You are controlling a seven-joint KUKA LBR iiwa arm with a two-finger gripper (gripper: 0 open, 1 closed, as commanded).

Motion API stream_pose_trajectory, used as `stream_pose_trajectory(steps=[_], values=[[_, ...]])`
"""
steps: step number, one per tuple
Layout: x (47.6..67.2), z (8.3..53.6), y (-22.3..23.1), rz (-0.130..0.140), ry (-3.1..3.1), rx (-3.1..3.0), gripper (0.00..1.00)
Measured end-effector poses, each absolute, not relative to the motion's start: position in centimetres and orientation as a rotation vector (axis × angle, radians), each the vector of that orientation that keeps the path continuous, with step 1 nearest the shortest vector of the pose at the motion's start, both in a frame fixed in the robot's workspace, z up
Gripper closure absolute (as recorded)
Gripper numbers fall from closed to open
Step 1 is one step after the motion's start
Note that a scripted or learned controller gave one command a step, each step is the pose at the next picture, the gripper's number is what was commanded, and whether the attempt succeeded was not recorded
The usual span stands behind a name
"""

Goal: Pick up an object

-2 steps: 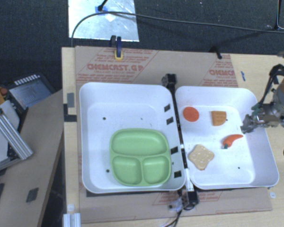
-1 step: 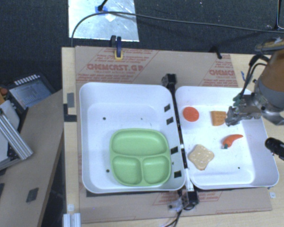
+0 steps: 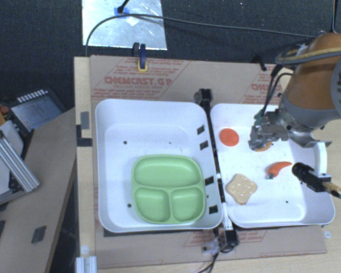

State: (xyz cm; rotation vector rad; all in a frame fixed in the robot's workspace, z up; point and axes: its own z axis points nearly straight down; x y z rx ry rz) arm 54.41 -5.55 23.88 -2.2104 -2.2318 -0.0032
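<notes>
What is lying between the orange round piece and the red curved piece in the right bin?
In the camera view, the gripper sits between the orange round piece and the red curved piece, low over a small tan item on the right bin floor.

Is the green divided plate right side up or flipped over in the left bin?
Right side up: the green divided plate lies flat in the left bin, its three compartments facing upward.

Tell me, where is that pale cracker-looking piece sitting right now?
The pale cracker lies in the right bin, near its front left corner, below the orange disc and left of the red curved piece.
</notes>
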Motion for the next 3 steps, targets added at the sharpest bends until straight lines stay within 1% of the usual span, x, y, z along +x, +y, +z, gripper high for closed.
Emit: stream_pose_trajectory(steps=[2,3], values=[[59.0,23.5,5.8,-0.007,-2.233,-2.21,1.0],[59.0,22.0,11.0,-0.002,-2.231,-2.211,1.0]])
